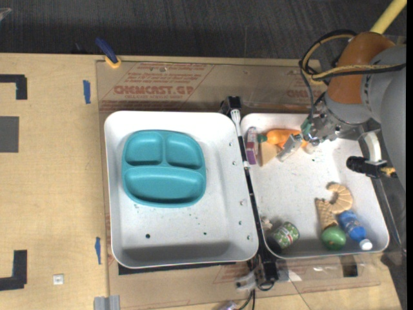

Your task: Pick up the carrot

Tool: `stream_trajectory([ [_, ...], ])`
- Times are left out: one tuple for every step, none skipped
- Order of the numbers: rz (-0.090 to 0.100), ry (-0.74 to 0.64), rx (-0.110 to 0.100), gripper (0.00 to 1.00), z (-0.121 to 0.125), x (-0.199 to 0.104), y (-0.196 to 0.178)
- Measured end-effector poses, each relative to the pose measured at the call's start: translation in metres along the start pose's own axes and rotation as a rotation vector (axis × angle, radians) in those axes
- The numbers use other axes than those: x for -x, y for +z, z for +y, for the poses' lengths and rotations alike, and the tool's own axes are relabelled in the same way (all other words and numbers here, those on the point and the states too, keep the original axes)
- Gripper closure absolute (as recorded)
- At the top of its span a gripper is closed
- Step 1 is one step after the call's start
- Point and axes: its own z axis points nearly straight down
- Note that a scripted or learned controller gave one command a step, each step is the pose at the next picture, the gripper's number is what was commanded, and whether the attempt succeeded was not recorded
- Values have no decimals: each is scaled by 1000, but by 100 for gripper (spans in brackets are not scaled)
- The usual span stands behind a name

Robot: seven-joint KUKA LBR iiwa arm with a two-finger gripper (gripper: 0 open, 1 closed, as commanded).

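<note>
The carrot is a short orange piece lying at the far left corner of the right bin. My gripper hangs just to the carrot's right, low over the bin floor and touching or nearly touching the carrot's right end. The grey arm with its orange band reaches in from the upper right. From this angle nothing shows the carrot being lifted off the floor.
A purple and pink item lies against the right bin's left wall, beside the carrot. Near the front are a green can, a tan waffle-like piece, a green fruit and a blue bottle. A teal divided plate sits in the left bin.
</note>
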Motion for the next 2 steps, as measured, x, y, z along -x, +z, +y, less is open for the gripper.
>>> stream_trajectory([
  [-26,361,26,0,11,-27,1],
  [-26,356,35,100,15,-30,-12],
])
